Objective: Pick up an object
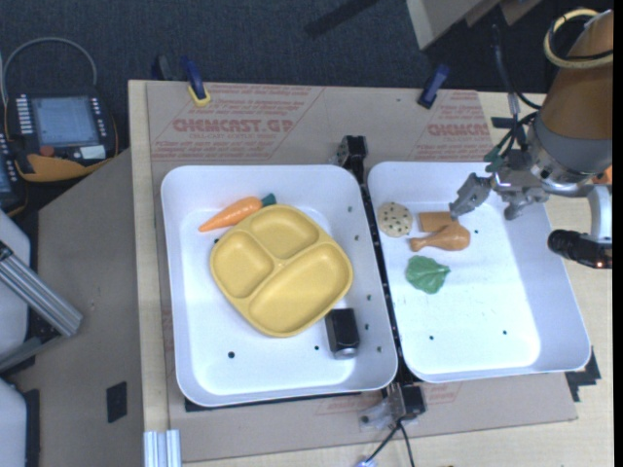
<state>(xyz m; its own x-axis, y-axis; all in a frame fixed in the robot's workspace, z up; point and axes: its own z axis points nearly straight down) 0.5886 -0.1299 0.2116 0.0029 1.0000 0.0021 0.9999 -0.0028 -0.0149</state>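
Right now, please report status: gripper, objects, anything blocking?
Gripper above right bin, near its top edge, holding nothing. Chicken drumstick, cookie, green leaf lie loose below it. Path unobstructed.

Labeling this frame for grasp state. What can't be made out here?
- tool: small and seen from above at a slant, so the finger gap and its height over the right bin are unreadable.
- Arm: cut off by the top and right edges.
- Carrot: the yellow plate may cover its near side.
- Black block: too small to identify.
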